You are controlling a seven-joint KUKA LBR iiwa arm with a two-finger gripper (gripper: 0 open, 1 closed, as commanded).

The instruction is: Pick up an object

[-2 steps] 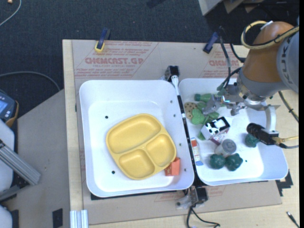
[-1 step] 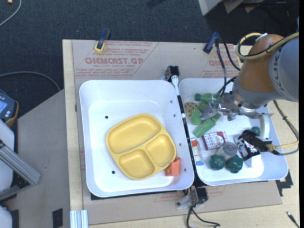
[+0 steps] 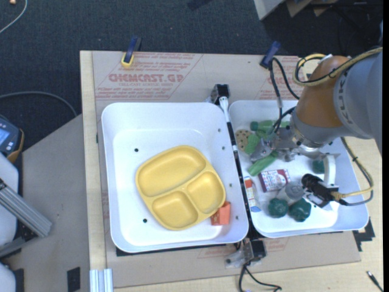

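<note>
The right bin (image 3: 349, 221) holds a heap of small things. Among them are a light green piece (image 3: 264, 127), a long green piece (image 3: 262, 165), a beige dotted disc (image 3: 242, 140) and a red-and-white packet (image 3: 274, 179). Two dark green lumps (image 3: 278, 207) (image 3: 299, 210) lie near the front. My gripper (image 3: 268, 146) hangs low over the bin's left half, between the green pieces and right beside the disc. The view does not let me see whether anything is held.
The left bin (image 3: 118, 126) holds a yellow divided plate (image 3: 179, 186) with an orange block (image 3: 222, 215) at its front right corner. A white tube (image 3: 248, 192) lies along the right bin's left wall. A teal piece (image 3: 318, 165) and a white piece (image 3: 330, 169) sit under the wrist.
</note>
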